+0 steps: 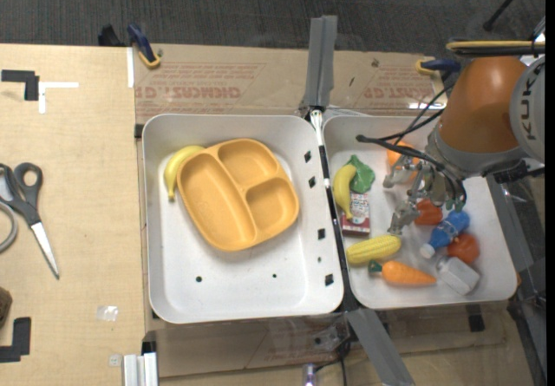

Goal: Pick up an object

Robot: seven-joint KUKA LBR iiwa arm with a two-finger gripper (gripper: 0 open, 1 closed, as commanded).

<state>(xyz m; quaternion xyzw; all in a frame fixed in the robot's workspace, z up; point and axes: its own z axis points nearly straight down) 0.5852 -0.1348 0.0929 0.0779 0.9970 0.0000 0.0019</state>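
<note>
Claw (408,193) down inside the right bin (499,289), near its middle, metal fingers pointing at the clutter; whether spread or pinched together, cannot tell from this slant, and nothing visibly caught between them. Grey arm (486,107) with its orange band reaching in over the bin's far right corner. Just beside the claw, toward the right wall: blue bottle (448,230) lying tilted, red-orange piece under and beside it. Along the left wall of that bin: small banana (344,187) with a green item (362,173) at its top, red packet (356,212) below. Toward the near edge: corn cob (374,248), then a carrot (406,274), and a pale grey block (458,276) at the near right corner. Left bin (217,289) carrying a yellow divided plate (236,193) in its far half, a second banana (178,169) hugging the plate's left rim. Pale wooden table (69,202) on the left, scissors (33,215) near its left edge. Cardboard behind the bins, dark carpet beyond.
</note>
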